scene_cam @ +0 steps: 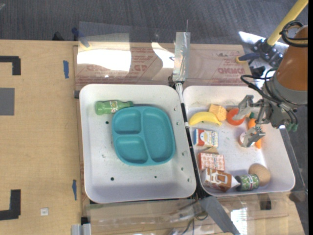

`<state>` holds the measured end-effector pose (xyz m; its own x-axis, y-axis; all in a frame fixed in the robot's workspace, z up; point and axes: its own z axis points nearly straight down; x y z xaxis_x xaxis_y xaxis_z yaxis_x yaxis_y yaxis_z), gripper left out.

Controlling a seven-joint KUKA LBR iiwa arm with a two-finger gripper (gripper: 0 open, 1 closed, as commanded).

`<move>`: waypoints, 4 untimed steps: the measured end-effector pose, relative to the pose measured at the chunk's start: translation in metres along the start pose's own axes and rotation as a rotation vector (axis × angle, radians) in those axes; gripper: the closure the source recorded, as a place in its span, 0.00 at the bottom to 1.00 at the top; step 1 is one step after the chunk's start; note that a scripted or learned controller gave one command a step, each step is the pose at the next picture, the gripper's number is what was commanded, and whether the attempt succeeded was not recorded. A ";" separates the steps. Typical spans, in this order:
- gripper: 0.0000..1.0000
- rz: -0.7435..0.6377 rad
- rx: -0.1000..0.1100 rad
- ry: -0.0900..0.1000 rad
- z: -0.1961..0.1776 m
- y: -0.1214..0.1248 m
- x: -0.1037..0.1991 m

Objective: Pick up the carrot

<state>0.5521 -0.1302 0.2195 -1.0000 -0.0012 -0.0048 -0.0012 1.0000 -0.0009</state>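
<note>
The carrot (251,123) is small and orange and lies in the right bin (279,151) near its right wall, partly covered by the gripper. My gripper (246,121) hangs low over it and is open. One finger (245,103) stands on the carrot's far side and the other finger (248,139) on its near side. More orange shows at the near finger's right edge. Whether the fingers touch the carrot is hard to tell.
A red round item (235,117), an orange block (218,112) and a banana (204,118) lie just left of the gripper. Cartons (205,138), a green can (249,182) and a brown egg-shaped item (259,173) sit nearer the front. The left bin (93,146) holds a teal tray (144,135) and a green bottle (111,106).
</note>
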 end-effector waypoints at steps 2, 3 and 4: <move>1.00 -0.119 0.002 -0.010 0.112 -0.050 -0.020; 1.00 -0.002 -0.001 -0.008 0.047 -0.007 -0.043; 1.00 -0.126 0.002 -0.002 0.013 -0.047 0.037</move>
<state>0.5154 -0.1774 0.2068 -0.9919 -0.1272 -0.0065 -0.1272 0.9919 -0.0035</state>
